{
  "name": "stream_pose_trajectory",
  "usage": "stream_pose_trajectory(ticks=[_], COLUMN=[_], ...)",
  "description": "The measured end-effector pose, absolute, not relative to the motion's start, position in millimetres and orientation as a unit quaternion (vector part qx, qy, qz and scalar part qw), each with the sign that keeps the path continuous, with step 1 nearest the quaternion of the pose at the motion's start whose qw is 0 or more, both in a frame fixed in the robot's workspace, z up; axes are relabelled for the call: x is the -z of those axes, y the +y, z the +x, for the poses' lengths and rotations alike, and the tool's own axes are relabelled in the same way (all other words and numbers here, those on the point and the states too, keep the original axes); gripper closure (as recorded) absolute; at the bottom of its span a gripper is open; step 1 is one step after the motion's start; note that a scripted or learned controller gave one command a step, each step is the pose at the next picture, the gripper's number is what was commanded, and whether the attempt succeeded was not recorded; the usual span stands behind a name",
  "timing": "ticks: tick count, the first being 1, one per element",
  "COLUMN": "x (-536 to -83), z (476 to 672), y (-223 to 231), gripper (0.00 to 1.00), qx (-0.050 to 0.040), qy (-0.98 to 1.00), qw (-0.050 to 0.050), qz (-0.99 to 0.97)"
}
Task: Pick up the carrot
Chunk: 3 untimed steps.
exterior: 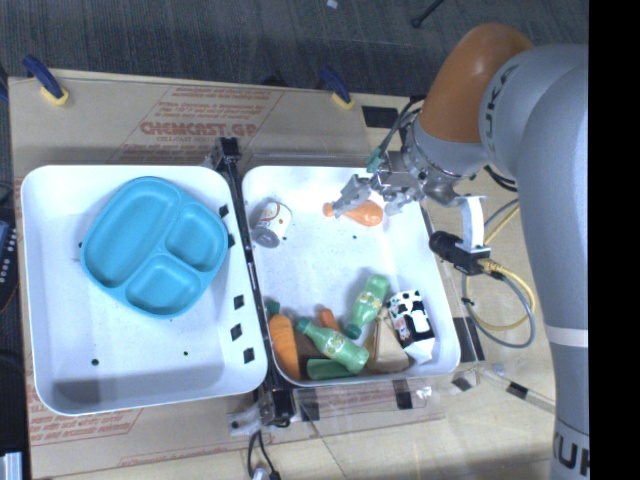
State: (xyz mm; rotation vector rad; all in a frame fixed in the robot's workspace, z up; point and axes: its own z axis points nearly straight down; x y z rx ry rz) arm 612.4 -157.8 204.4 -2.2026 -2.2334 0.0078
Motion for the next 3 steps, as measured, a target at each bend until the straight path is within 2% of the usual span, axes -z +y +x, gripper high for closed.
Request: stream_pose_trajectory(ticks=[1, 2, 3], x=[-130, -138, -116], z=[654.7, 629.1, 657.0], y=[-209, -139, -209], gripper=[0.00, 0.00, 0.00], qx=[-0.0057, -0.0009, -0.0021], qy=[-0.698, -0.749, -0.712], qw=[0.004, 0.003, -0.001], qz=[-0.716, -0.662, -0.702])
